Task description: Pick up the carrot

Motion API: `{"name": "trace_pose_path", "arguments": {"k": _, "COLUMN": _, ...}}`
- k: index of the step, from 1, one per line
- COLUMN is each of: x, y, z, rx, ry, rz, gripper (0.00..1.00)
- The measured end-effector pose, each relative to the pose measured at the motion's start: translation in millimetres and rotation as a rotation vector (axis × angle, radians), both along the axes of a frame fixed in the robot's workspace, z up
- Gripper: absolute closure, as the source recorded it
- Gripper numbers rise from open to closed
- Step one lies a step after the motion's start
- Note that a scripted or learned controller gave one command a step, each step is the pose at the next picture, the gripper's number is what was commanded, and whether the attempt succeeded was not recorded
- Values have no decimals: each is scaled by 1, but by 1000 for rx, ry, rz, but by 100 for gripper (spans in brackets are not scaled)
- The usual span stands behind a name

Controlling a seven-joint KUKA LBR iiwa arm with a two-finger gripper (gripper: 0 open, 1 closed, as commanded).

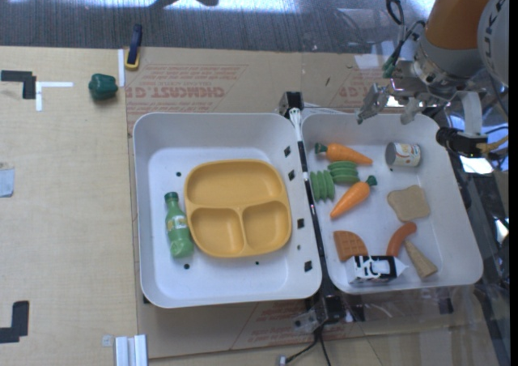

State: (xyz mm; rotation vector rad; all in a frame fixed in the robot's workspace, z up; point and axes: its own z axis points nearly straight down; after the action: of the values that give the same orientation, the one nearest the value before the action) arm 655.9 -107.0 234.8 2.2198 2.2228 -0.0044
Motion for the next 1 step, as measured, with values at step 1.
{"name": "trace_pose_path", "arguments": {"k": 1, "x": 9, "y": -7, "z": -124, "rx": 1, "ry": -23, "rz": -16, "gripper": 0}}
